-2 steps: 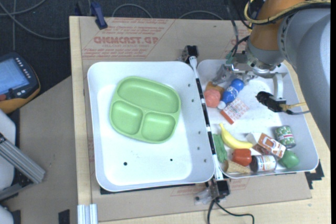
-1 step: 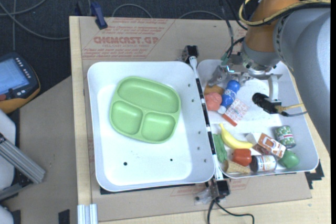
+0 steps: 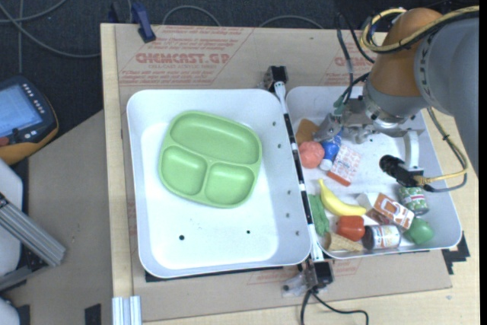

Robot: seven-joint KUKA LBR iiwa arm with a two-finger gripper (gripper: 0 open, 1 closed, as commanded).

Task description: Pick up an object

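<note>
Grey arm's gripper (image 3: 340,132) hung low over the right bin's (image 3: 447,228) far-left toys, seemingly to pick one; its grip state couldn't be told.

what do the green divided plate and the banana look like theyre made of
Green divided plate: probably moulded plastic, one even pale green with a soft sheen and rounded compartment edges.
Banana: likely toy plastic, uniform bright yellow and smooth, though a real one can't be ruled out.
</note>
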